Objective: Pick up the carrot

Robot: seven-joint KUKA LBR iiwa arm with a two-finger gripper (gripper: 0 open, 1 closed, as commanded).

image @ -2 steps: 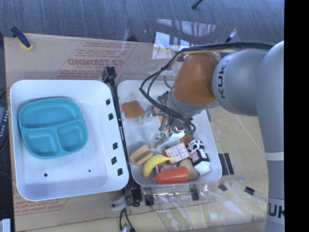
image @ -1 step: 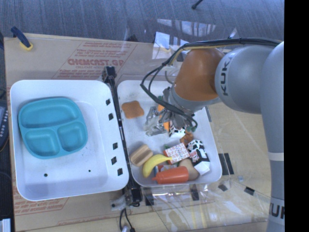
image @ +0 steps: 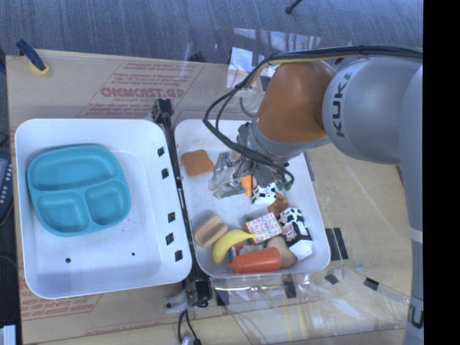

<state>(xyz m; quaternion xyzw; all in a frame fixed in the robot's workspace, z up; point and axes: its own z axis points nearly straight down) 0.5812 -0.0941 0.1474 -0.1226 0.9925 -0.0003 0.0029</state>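
Observation:
The carrot (image: 247,185) shows as a small orange piece in the right bin (image: 188,192), near its middle. My gripper (image: 233,175) is low over the bin, right against the carrot's left side, with the grey wrist and orange band above it. The wrist hides most of the carrot, so I cannot see whether it is gripped.
The right bin also holds a brown toast slice (image: 197,162), a bread roll (image: 209,230), a banana (image: 228,243), a red sausage-like piece (image: 256,261), a printed box (image: 263,226) and cow-patterned cartons (image: 295,228). A blue divided plate (image: 77,187) lies in the left bin (image: 100,264).

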